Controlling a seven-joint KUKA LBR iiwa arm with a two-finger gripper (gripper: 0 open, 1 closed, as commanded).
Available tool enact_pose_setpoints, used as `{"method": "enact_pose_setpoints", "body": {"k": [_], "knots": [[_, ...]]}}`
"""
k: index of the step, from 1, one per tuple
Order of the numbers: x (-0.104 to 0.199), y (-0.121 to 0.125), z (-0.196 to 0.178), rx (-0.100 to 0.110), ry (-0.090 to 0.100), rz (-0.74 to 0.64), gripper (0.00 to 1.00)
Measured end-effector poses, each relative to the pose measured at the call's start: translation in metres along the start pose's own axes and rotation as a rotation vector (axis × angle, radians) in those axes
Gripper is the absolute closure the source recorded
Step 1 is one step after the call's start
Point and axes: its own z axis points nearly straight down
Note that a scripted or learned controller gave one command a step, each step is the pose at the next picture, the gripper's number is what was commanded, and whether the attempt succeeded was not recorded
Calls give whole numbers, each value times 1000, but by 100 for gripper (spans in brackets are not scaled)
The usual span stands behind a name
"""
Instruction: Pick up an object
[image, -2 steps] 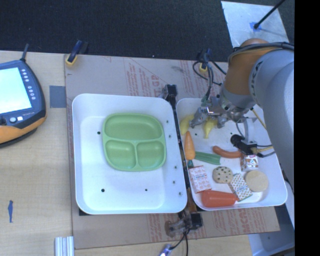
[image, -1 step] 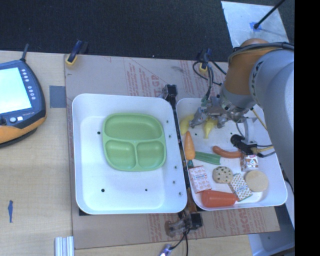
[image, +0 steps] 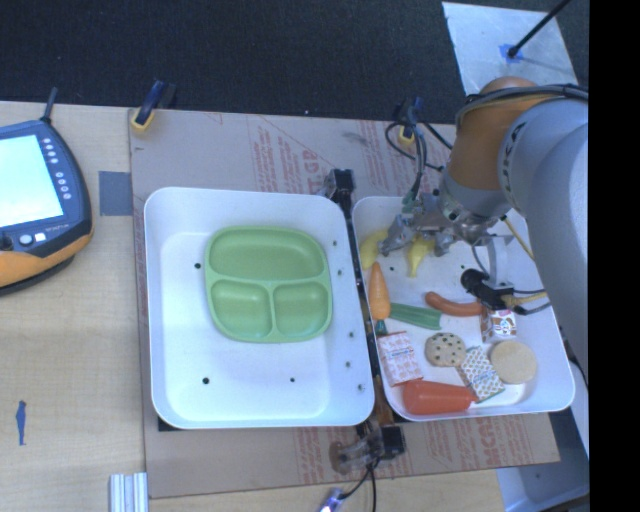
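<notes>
- Currently at the reach stage: gripper (image: 425, 232) low over far end of right bin (image: 556, 400), just above a yellow banana-like piece (image: 414, 256).
- Cannot tell whether anything sits in the grasp; nothing visibly lifted, so pick judged not yet done.
- Left to do, as judged: secure one item, raise it off the bin floor.
- Candidate items all in right bin: carrot (image: 378, 290) along the near-left wall, green stick (image: 415, 316) beside it, sausage (image: 452, 304) to the right, cookie (image: 444, 349), round cracker (image: 513, 361), red packet (image: 398, 357), red pepper-like piece (image: 435, 397) at the near edge, small can (image: 498, 325).
- Left bin (image: 165, 300) holds a green tray (image: 269, 281), three compartments, rounded corners, matte plastic look.
- Both bins white, shallow, smooth, with rounded rims; touching along the middle.
- Toy foods appear moulded plastic, mostly smooth and rounded; cookie speckled, packet flat and printed.
- Bench top under bins looks like brown cardboard with red print; wood surface around it.
- Pendant (image: 35, 205) with screen at far left, well apart from bins.
</notes>
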Motion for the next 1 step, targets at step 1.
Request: {"method": "enact_pose_setpoints", "body": {"k": [1], "knots": [[-1,0,-1,-1,2,0,0]]}}
